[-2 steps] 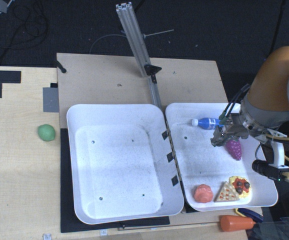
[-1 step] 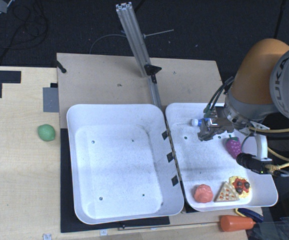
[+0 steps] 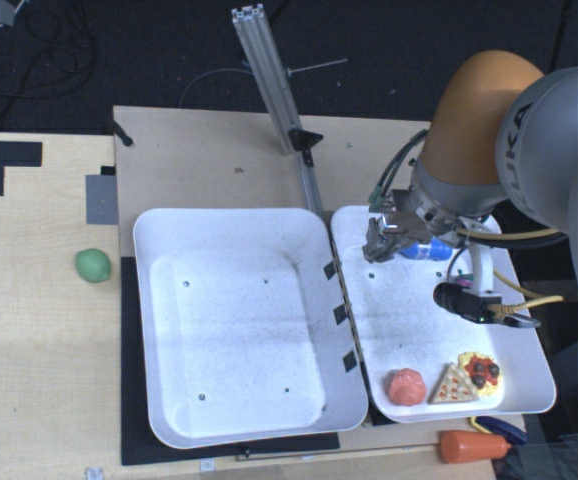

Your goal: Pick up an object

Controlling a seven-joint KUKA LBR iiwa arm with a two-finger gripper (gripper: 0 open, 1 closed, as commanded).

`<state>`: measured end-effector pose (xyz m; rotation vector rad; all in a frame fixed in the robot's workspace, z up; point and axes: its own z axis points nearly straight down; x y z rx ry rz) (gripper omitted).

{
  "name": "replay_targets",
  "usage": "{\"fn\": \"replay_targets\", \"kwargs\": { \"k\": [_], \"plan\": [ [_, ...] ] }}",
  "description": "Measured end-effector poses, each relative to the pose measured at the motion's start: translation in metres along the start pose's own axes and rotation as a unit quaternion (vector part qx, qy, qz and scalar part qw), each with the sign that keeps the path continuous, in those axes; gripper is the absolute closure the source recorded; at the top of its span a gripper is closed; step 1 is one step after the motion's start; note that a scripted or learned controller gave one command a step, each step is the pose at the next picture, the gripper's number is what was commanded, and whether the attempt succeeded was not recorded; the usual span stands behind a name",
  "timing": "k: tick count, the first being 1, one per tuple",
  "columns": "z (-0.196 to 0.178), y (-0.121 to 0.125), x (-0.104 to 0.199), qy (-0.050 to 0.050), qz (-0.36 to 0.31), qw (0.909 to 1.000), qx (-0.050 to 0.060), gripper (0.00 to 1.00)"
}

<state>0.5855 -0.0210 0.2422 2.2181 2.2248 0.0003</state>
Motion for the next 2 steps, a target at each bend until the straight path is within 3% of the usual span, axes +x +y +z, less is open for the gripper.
{"fn": "replay_targets", "kwargs": {
  "k": [2],
  "plan": [
    [-0.008, 0.033, 0.096, 0.000, 0.000, 1.0000, 0.000, 1.00]
  ]
}}
